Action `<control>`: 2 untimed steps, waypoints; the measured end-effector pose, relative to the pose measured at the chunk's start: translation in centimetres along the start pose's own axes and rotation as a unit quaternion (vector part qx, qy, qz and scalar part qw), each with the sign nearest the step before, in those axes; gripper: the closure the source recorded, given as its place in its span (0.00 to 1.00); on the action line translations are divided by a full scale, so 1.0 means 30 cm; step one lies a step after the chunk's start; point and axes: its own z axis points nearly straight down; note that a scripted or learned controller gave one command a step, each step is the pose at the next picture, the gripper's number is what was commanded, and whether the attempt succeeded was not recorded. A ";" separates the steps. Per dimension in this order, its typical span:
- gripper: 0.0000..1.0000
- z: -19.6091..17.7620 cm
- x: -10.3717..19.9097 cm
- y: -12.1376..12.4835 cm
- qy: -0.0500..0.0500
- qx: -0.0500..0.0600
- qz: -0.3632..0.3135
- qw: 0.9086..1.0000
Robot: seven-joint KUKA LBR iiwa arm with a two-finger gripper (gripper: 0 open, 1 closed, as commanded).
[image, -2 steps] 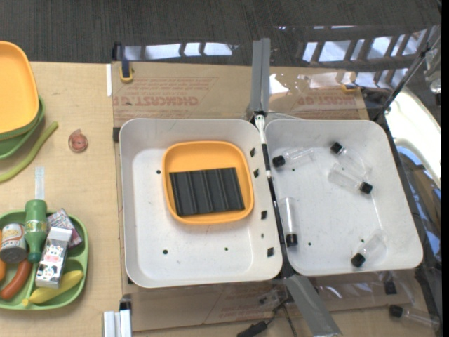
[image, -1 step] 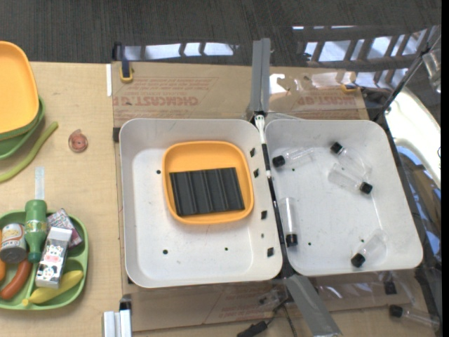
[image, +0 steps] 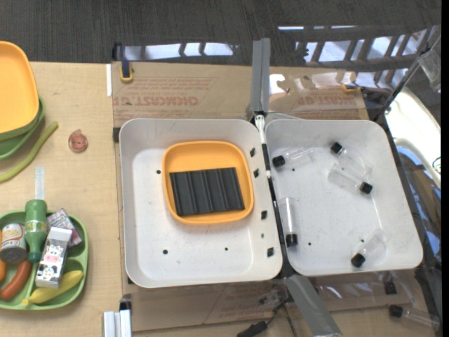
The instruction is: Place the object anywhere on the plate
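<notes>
- The orange square plastic plate [image: 208, 148] sits in the back half of the left shallow white bin [image: 144, 248]. A dark grey ribbed rectangular block [image: 208, 192] lies flat across its middle, long axis running left to right in the camera view.
- If that block is the object, I judge the task to be as good as done, since it rests wholly inside the plate's rim.
- The right shallow white bin [image: 330, 213] holds 5 clear plastic vials with black caps, all lying on their sides and well apart from each other.
- The 1st vial [image: 287, 216] lies just beside the wall shared by the 2 bins. Its long axis runs along that wall, and its cap points toward the near edge.
- The 2nd vial [image: 293, 157] is at the back left, with its cap at its left end. The 3rd vial [image: 346, 156] and the 4th vial [image: 353, 182] lie slantwise at the back right. The 5th vial [image: 367, 251] rests in the near right corner.
- The relation that matters is that the plate lies to the view's left of every vial, across the shared wall. The arm enters from the right, so any vial would have to be carried leftward over that wall.
- Of the 5, the 1st vial is nearest the plate.
- I cannot tell the gripper's state or the arm's pose from this view.
</notes>
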 end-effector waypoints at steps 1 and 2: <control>1.00 -0.001 -0.003 -0.001 0.000 0.000 -0.106 0.994; 1.00 -0.002 -0.003 -0.002 0.001 0.000 -0.223 0.975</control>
